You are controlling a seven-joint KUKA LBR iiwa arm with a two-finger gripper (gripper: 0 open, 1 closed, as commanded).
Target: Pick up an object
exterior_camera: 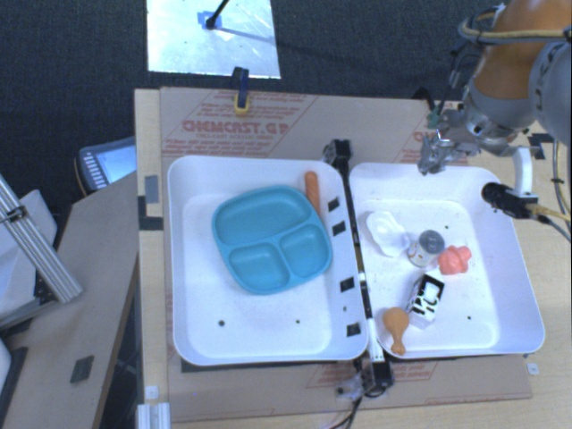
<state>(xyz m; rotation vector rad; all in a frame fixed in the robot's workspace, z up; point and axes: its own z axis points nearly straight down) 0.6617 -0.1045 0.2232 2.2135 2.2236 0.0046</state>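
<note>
My gripper (433,161) hangs over the right bin's (518,266) far rim at about twelve o'clock; whether it is apart or together I cannot tell. Open floor lies just below it. The objects cluster toward six: a white crumpled piece (386,232), a grey-capped item (426,244), a pink toy (455,260), a black-and-white box (425,299), and a tan drumstick (394,327).

arm (523,43): cut off by the top and right edges
gripper (433,161): small and blurred, finger state unreadable
carrot stick (312,190): lower end hidden behind the blue tray (271,239)
black-and-white box (426,298): print too small to read
</note>
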